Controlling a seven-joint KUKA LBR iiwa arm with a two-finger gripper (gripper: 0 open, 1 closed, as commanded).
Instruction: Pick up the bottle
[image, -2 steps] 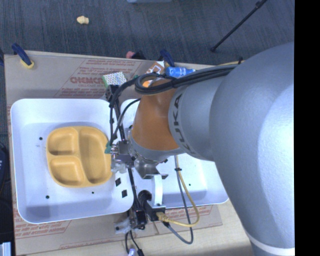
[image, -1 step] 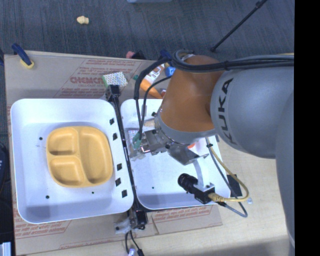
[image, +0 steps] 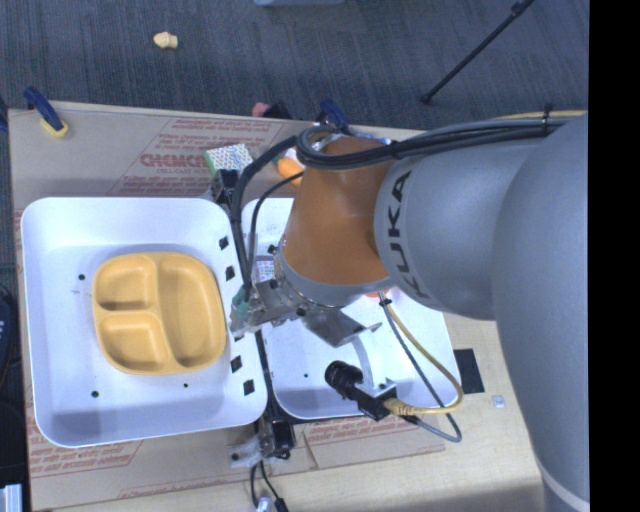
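Reaching into the right bin, hand state unclear, bottle hidden

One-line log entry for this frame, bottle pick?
arm: over right bin | gripper: low at the bins' divide, state unclear | bottle: hidden | left bin: yellow divided tray

Even, soft light; slightly blurred.

A yellow divided plate lies in the left bin.
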